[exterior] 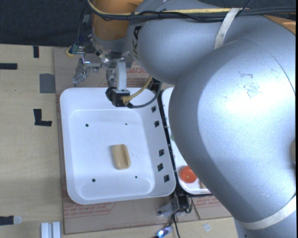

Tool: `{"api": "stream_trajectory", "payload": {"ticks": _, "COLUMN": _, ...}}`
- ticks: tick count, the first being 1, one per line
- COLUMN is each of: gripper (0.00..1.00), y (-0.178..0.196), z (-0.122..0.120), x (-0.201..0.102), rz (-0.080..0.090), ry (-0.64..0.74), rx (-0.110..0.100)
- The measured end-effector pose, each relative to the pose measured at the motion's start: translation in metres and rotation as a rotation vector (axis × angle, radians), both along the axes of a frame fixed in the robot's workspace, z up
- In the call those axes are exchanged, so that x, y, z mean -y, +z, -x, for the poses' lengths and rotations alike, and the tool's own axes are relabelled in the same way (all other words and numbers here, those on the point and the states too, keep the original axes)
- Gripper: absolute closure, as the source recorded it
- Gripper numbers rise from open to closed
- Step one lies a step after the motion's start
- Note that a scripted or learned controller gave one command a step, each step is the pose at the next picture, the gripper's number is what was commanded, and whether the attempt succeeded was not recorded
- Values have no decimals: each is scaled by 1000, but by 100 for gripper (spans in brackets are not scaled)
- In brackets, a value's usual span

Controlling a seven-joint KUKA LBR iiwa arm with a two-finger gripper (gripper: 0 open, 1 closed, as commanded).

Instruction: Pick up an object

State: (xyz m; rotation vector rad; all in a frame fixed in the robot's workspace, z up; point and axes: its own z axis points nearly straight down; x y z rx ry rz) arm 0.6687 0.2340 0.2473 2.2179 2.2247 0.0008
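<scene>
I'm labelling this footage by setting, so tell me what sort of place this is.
Most likely a robotics lab bench set up for grasping trials: a large grey arm reaches over a shallow white bin holding one tan block, on a board with black tape marks.

- One camera watches me, fixed above the counter [20, 148] and looking down at a slant.
- It faces the left bin [72, 133] almost whole; the right bin [175, 168] lies mostly under my arm [228, 108], which comes in from the right edge.
- My arm sits nearest the lens and looks far larger than the bins, filling much of the right side.
- The far edge of the counter meets a dark backdrop along the top.
</scene>
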Motion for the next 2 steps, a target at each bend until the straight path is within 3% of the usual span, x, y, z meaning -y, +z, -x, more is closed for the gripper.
{"api": "stream_trajectory", "payload": {"ticks": 1, "gripper": 100, "y": 9, "z": 1, "x": -1, "rz": 2, "ry": 2, "rx": -2}}
{"api": "stream_trajectory", "payload": {"ticks": 2, "gripper": 100, "y": 177, "z": 0, "x": 0, "rz": -5, "ry": 0, "rx": 16}}
